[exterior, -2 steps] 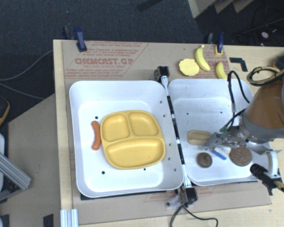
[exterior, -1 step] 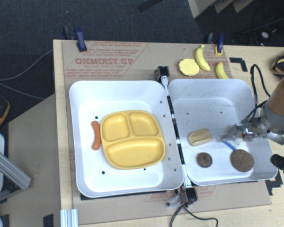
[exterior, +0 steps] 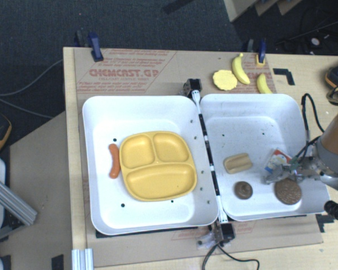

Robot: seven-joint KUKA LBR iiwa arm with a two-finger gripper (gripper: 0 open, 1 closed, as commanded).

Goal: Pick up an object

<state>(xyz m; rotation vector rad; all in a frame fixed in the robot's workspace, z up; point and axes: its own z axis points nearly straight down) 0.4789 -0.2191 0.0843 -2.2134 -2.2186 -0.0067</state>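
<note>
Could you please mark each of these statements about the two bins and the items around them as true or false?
1. The yellow divided plate lies in the left bin. True.
2. The orange sausage lies inside one of the plate's compartments. False: it lies on the bin floor, beside the plate's left edge.
3. Two bananas lie on the bench behind the right bin. True.
4. The tan bread-like piece is in the left bin. False: it is in the right bin.
5. The gripper is over the left bin. False: it is at the right bin, near two brown round pieces.
</note>
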